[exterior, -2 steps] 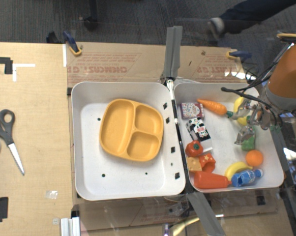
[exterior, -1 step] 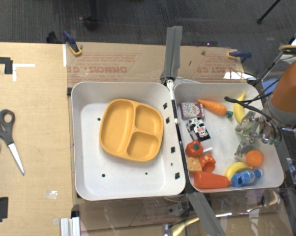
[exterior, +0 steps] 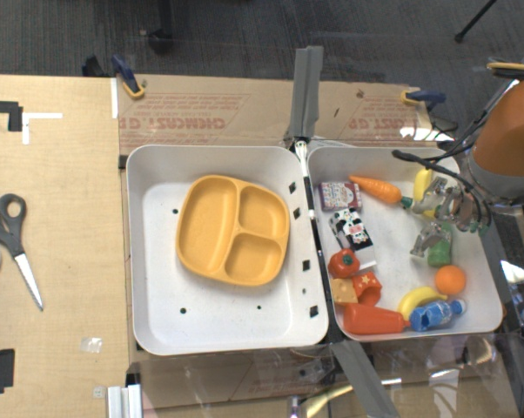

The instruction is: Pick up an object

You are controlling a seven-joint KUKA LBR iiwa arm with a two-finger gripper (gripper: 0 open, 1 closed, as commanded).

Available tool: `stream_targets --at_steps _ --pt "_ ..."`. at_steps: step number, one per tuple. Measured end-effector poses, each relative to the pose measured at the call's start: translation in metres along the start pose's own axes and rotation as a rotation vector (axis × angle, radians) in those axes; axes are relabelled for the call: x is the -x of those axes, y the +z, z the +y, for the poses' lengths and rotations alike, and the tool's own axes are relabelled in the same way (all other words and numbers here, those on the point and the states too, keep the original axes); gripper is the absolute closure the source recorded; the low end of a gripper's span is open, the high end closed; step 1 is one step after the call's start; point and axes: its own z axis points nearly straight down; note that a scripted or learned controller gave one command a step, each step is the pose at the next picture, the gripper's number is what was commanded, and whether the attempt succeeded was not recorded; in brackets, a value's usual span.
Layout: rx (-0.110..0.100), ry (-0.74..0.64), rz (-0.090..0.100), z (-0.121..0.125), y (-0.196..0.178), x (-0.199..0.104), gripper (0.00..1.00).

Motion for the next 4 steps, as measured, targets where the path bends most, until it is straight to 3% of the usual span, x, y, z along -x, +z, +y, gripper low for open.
stream_targets --at_steps 1,2,3,4 --pt "-0.001 -0.003 -0.005 0.001 -0.010 0.002 1.00" --pt "-0.001 -0.003 -0.005 0.001 -0.010 0.001 0.00" --pt "-0.002 -0.006 -0.011 0.001 -0.021 0.003 1.00" --pt "-0.002 -0.006 -0.011 0.002 -0.021 0.003 0.00"
